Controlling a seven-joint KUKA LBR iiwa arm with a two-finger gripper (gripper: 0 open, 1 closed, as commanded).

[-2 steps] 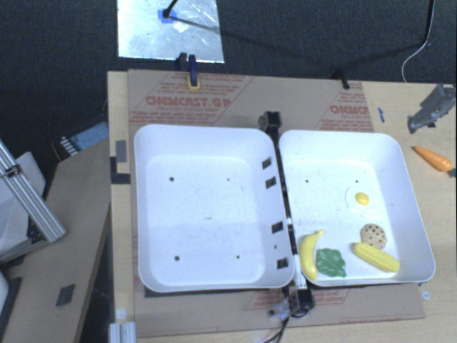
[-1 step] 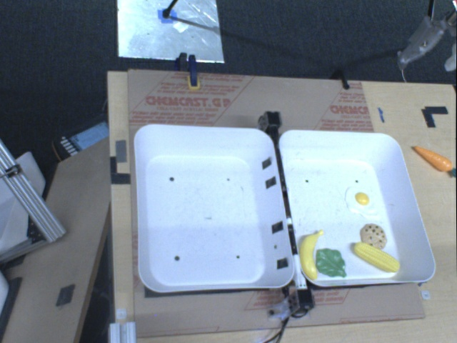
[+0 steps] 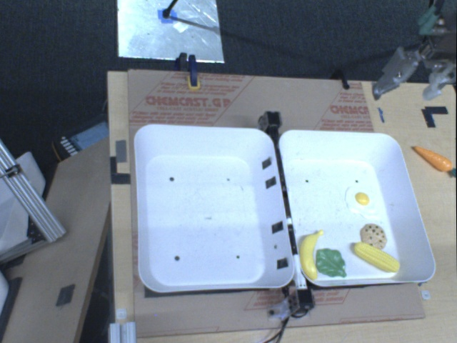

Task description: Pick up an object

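Note:
The right bin (image 3: 400, 164) holds a fried egg (image 3: 361, 199), a round cookie (image 3: 373, 235), a yellow corn cob (image 3: 376, 257), a banana (image 3: 309, 254) and a green leafy piece (image 3: 330, 263), all lying near its front. My gripper (image 3: 415, 83) hangs at the top right, above the bench behind the right bin and well away from these objects. Its two grey fingers stand spread apart, open, with nothing between them.
The left bin (image 3: 146, 191) lies beside the right one, with black clips along their shared wall. An orange carrot (image 3: 433, 158) lies on the bench just outside the right bin's right edge. A shiny metal sheet (image 3: 170, 20) lies behind the bench.

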